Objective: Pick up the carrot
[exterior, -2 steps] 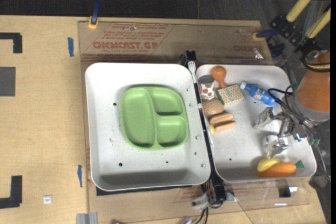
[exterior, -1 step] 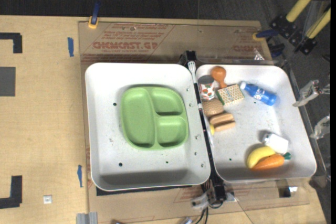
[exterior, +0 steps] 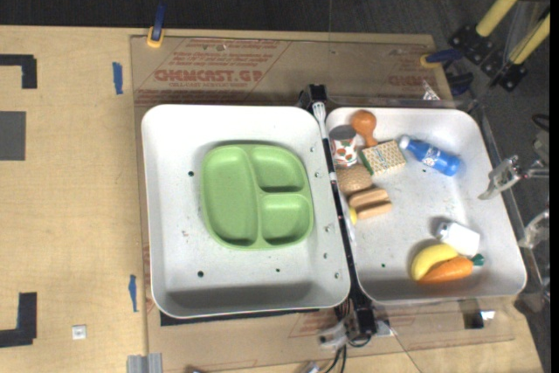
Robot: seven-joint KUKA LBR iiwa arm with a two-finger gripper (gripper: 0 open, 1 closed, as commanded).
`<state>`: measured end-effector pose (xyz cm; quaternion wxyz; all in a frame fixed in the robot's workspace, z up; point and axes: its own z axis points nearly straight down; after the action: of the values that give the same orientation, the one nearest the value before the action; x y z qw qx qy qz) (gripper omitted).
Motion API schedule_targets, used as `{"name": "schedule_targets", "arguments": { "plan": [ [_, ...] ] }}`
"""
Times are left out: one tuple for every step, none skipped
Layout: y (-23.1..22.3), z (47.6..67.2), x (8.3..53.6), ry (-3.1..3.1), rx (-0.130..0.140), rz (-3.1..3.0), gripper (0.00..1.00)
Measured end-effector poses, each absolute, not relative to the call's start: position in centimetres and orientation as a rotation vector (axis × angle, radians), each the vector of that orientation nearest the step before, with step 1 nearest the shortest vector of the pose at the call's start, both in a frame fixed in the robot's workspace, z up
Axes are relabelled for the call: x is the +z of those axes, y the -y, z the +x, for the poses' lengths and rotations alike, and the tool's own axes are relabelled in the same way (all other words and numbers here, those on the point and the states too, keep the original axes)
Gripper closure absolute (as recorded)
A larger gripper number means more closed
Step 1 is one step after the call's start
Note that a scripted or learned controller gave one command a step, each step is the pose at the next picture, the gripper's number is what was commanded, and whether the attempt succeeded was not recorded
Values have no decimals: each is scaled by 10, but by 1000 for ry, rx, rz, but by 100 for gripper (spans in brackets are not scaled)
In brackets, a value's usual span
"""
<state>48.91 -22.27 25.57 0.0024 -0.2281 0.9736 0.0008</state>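
Camera view from above, looking down at a slant on a tan bench (exterior: 70,214) that carries two shallow white bins side by side.

The left bin (exterior: 170,144) holds a light green plate (exterior: 258,194) with three sections, lying flat near the bin's middle.

The right bin (exterior: 498,223) holds the rest of the things. The carrot (exterior: 450,270), orange with a small green tip pointing right, lies on its side in the near right corner of this bin. A yellow banana (exterior: 431,256) lies touching it on its left and far side. A small white object (exterior: 459,235) sits just beyond the two, close to the right wall.

Along the left wall of the right bin, from far to near, are a round orange item (exterior: 363,123), a small can (exterior: 344,147), a brown piece like bread (exterior: 353,179) and a bun-like roll (exterior: 369,204). A speckled tan block (exterior: 383,158) lies tilted just right of the can. A blue and white bottle (exterior: 431,155) lies on its side further right, well apart from the carrot.

Nothing touches the carrot except the banana. Whether the hand is open or closed cannot be told.
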Motion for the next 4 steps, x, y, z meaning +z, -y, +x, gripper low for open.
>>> {"name": "schedule_targets", "arguments": {
  "plan": [
    [222, 490, 201, -2918, 6, -1156, 0],
    [221, 487, 142, -2729, 8, -1554, 0],
    [145, 480, 101, -2439, 8, -1976, 0],
    [160, 484, 89, -2162, -4, -2259, 0]
  ]
}}
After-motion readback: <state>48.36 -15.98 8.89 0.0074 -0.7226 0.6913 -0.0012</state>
